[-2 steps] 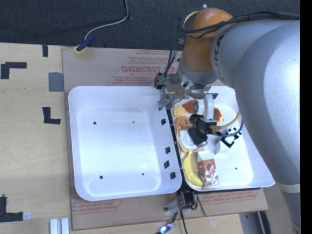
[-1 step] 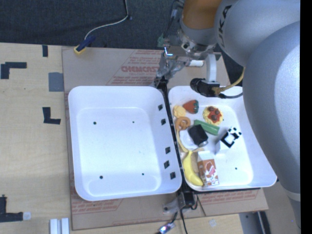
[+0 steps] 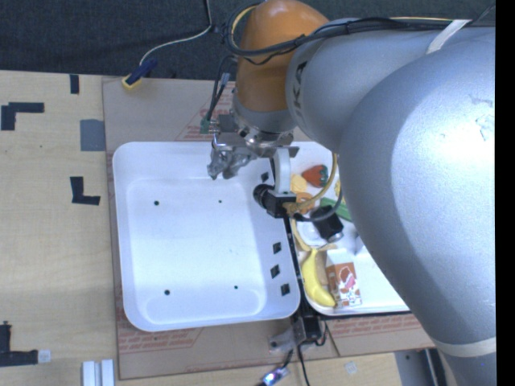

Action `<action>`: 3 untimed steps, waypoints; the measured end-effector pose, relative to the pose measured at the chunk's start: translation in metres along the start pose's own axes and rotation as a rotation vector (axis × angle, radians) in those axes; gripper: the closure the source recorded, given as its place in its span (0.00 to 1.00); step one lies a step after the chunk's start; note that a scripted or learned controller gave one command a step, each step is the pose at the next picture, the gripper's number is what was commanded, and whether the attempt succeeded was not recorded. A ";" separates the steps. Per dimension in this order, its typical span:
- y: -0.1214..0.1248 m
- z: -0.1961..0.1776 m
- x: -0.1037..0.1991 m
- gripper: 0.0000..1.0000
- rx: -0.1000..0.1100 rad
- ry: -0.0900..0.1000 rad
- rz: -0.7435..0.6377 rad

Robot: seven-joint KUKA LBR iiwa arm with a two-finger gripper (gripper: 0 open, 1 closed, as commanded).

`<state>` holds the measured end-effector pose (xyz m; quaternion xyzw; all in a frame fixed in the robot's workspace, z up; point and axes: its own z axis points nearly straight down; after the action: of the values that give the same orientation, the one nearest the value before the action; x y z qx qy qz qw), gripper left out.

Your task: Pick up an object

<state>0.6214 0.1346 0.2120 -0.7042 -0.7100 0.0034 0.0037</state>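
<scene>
**Trainee:** Two bins, so which one should I be watching?

**Lead:** You should watch the right bin [image 3: 378, 302]. Everything you could pick lies there: a banana [image 3: 312, 278] at its six o'clock edge, a small carton [image 3: 343, 285] just beside it, a dark round piece [image 3: 327, 223] near the middle, something red and yellow [image 3: 307, 178] toward twelve o'clock, and a bit of green [image 3: 341, 211] partly under the arm [image 3: 402, 135]. A thin yellow loop [image 3: 299, 233] curls among them; you cannot tell whether it is a cable or a toy.

**Trainee:** And the left bin [image 3: 133, 240]?

**Lead:** You see only its white floor with a few dark dots.

**Trainee:** Where is the gripper [image 3: 225, 161]?

**Lead:** It hangs over the left bin's twelve o'clock rim, well apart from the banana. Its metal tip is too small and cluttered for you to read, so treat open or closed as something you cannot tell. Nothing visible sits at its tip.

**Trainee:** So how far along are you?

**Lead:** By your view, no pick is done. I judge the whole job remains: move to three o'clock over the right bin, descend, close on one item, lift.
</scene>
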 end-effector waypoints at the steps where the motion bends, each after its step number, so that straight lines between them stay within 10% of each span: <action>1: 0.003 -0.014 -0.004 1.00 -0.006 -0.001 0.003; 2: 0.016 -0.015 0.106 1.00 -0.009 0.004 -0.003; 3: 0.017 -0.025 0.100 1.00 -0.008 -0.003 0.003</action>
<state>0.6374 0.2342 0.2364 -0.7052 -0.7090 0.0016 0.0001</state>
